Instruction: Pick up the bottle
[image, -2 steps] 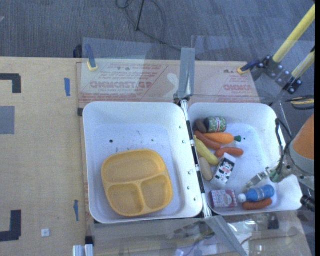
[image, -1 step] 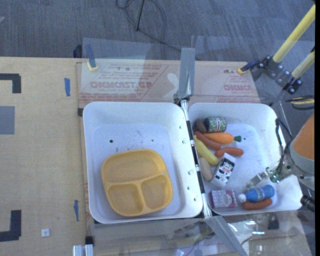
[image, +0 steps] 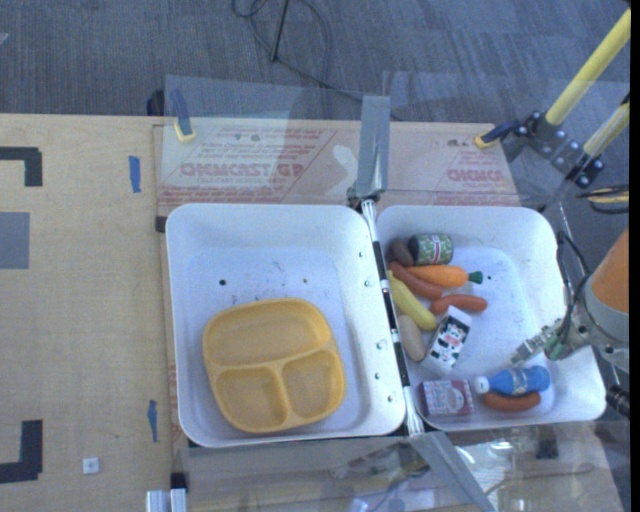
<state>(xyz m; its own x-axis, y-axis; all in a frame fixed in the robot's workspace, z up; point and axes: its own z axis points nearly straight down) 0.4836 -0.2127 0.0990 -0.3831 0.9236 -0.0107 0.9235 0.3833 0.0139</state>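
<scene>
Altogether: one blue bottle (image: 520, 380), two bins, one yellow tray (image: 272, 365).

Arm body (image: 618, 300): grey casing, rounded, seen just beside the right bin's (image: 553, 232) right wall.
Band: orange, curved, on the arm above the grey part, at the right bin's right rim.
Gripper (image: 540, 345): pale metal, slim parts, silvery with a small greenish tint; sits over the right bin's right side.
Cables: thin dark cable loops along the right bin's right wall, by the arm.
Markings: none legible; details too small to tell.
</scene>
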